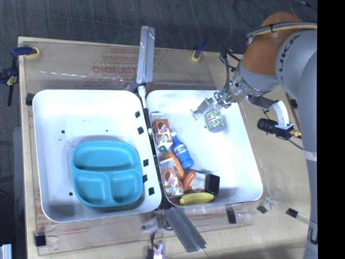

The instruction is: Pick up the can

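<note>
From the overhead camera view I see my gripper in the upper part of the right bin, the arm reaching in from the right, and the can sits right at its fingertips, just below and slightly right of them; I read the can as touching or caught at the tips, but I cannot tell whether the fingers are open or closed on it, since the metal parts blur together there. Everything else lies well apart, down and to the left of the gripper: cartons, a blue bottle, a banana, all crowded against the divider, probably slid there. That leaves bare white floor around the can, so I judge there is free room to lift straight up; the far bin wall lies just above the gripper, which I would mind
</note>
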`<act>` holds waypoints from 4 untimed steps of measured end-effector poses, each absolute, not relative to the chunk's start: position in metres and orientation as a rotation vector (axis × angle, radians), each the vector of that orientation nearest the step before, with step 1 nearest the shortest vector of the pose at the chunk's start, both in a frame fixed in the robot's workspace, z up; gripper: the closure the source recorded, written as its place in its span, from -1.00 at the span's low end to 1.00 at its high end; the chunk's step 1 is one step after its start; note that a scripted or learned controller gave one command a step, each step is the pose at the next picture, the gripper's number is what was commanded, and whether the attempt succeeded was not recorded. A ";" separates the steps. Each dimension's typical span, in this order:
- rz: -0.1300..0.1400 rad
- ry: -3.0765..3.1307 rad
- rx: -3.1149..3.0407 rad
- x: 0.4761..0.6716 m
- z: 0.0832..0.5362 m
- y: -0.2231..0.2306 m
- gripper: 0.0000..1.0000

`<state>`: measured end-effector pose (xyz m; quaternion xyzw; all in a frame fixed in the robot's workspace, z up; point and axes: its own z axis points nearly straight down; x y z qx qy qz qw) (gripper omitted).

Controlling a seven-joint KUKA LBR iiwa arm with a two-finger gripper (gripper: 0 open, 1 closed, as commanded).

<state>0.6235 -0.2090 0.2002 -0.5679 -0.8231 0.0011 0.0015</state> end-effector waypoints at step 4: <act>0.003 -2.620 -1.728 0.646 0.182 -0.209 -1.00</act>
